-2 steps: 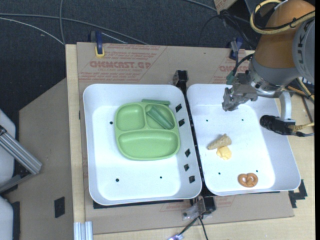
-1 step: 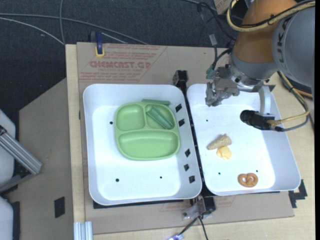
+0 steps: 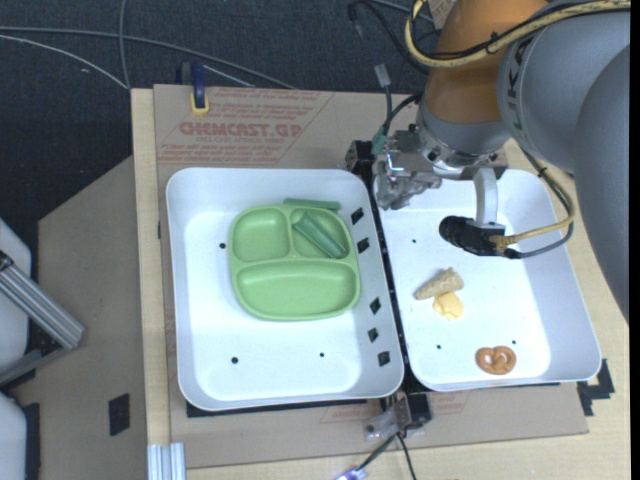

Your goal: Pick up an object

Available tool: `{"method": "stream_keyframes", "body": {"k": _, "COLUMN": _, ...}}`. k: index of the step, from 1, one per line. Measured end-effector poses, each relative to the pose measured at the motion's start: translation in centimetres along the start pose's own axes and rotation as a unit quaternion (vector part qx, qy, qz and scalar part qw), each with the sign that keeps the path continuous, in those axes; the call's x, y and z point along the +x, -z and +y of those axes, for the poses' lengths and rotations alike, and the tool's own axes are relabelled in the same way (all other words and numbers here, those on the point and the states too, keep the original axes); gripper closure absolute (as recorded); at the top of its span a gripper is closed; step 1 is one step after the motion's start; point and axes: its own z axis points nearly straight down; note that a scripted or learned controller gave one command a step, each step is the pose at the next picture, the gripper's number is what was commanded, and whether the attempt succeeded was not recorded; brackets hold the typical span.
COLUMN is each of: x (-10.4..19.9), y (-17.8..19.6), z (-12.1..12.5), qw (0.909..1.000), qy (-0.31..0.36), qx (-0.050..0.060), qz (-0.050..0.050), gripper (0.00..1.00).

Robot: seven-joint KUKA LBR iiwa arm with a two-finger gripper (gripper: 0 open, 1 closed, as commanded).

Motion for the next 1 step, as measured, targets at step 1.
{"method": "stream_keyframes", "body": {"k": 1, "x": 4.98, "y": -1.12, "z": -0.41, "qw": 1.0, "qy": 0.0, "qx": 0.002, "qz": 0.0, "gripper": 1.0}}
